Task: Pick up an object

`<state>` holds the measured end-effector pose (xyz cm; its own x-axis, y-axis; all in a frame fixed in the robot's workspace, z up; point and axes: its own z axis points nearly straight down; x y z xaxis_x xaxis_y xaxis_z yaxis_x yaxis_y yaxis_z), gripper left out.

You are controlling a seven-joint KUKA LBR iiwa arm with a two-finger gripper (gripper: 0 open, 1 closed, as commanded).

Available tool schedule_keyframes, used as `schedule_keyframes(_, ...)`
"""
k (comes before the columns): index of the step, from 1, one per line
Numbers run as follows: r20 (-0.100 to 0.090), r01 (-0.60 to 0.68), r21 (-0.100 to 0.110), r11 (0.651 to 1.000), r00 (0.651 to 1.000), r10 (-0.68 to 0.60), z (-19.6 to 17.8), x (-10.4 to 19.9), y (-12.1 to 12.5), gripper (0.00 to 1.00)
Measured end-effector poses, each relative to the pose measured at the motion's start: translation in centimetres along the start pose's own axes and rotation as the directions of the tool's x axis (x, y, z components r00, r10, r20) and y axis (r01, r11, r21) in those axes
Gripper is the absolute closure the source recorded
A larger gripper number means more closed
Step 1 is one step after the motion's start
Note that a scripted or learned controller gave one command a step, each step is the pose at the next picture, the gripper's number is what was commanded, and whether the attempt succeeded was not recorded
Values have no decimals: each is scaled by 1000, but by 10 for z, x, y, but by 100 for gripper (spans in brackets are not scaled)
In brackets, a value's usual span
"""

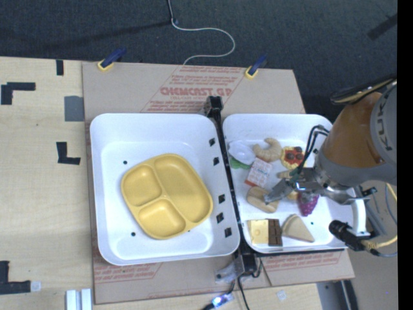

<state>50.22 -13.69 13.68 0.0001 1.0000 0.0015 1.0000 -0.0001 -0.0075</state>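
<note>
**Arm low over the right bin, tool among the clutter**

On the left, the bench (39,192) shows pale wood with black tape marks. A cardboard sheet (187,89) with red lettering lies under both bins. The left bin (106,134) holds a yellow divided plate (166,194), lying flat and turned at a slant, with three compartments.

The right bin (258,123) carries a loose heap. Near its upper left lies a clear plastic piece (241,152), with a tan toy figure (269,150) just beside it and a small red-and-white packet (259,172) below. A red and yellow item (293,155) sits to the right of the figure. A tan bread-like piece (260,200) lies at the middle, a brown and cream block (266,232) rests near the front wall, and a tan wedge (299,228) lies just beside that block. A purple object (308,203) stands near the wedge's upper right.

The arm (358,141) reaches in from the right, its orange band above the wrist, bent down over the right bin. The tool (284,189) points leftward into the heap, its tip just beside the bread-like piece and below the packet; the purple object is close at its right. Whether its fingers are spread or pressed together cannot be told, and nothing is visibly pinched between them.
</note>
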Motion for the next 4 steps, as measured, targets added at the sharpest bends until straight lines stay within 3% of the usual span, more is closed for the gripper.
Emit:
schedule_keyframes(1,1,2,-3,1000,1000,-2,54,1,-1,0)
schedule_keyframes(2,1,2,-4,1000,1000,-2,41,1,0,100)
schedule_keyframes(4,2,3,-10,1000,1000,-3,-55,3,12,100)
